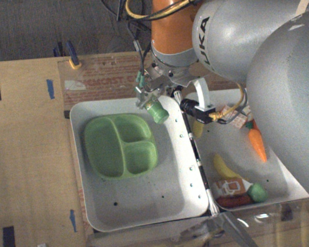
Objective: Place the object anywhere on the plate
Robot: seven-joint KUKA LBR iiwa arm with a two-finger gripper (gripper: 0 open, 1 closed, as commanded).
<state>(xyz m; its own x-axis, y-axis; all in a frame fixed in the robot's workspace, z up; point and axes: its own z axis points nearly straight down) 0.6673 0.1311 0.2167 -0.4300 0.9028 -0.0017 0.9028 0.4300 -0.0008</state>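
A green divided plate lies in the left white bin, toward its far left part. My gripper hangs over the bin's far right corner, just beyond the plate's right rim. A small green cylinder with a pale top sits between its fingers, tilted and lifted above the bin floor. The gripper is shut on it. The arm's orange band and grey wrist cover the area behind it.
The right bin holds a carrot, a banana, a green ball, a red sausage-like piece and small packets. The ridge between the bins runs beside the gripper. Wooden bench lies to the left.
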